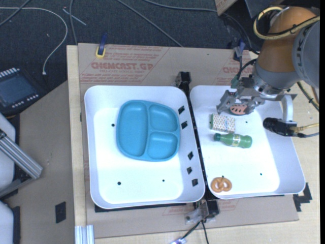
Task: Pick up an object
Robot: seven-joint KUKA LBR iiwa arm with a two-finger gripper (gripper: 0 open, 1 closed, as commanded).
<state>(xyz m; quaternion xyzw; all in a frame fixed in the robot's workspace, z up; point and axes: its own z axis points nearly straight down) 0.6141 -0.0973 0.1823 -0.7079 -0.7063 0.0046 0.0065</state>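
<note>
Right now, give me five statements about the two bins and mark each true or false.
1. The blue plate lies in the left bin. True.
2. The green bottle stands upright. False: it lies on its side in the right bin.
3. The pretzel sits near the right bin's front edge. True.
4. The gripper hangs over the left bin. False: it is over the right bin's rear part.
5. The dotted packet lies inside the plate. False: it lies just behind the bottle.

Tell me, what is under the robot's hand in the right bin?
Beneath the hand a brown-and-white object peeks out, mostly covered, so its kind is unclear. Just below lie a dotted white packet and a green bottle.
</note>
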